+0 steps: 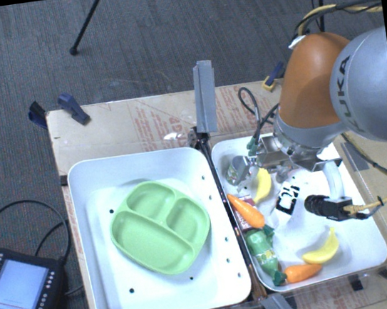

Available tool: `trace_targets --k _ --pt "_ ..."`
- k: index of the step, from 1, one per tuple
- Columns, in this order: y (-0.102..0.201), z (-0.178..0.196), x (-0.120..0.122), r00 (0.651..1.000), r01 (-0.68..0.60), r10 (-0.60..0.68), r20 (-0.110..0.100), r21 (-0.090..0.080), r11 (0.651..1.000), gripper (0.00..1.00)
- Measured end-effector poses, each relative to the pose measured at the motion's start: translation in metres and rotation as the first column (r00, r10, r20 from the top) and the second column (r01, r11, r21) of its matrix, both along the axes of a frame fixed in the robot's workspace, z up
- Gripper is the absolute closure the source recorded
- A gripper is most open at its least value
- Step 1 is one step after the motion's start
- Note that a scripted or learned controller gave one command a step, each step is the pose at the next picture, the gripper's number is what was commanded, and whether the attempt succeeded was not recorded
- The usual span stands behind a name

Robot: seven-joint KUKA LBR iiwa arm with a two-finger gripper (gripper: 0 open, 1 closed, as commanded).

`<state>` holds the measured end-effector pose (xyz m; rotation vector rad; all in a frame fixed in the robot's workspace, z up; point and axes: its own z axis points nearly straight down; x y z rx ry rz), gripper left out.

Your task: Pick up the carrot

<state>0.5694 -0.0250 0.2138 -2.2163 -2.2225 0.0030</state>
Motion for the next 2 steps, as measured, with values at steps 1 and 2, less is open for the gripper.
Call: trace_targets --k 1,2 --pt "-0.054 -0.102 -0.011 0.999 0.033 -0.033 0.022 -0.002 0.999 0.00" --pt "-0.069 -0.111 -0.025 0.999 0.001 -0.001 0.041 -0.003 1.000 0.00"
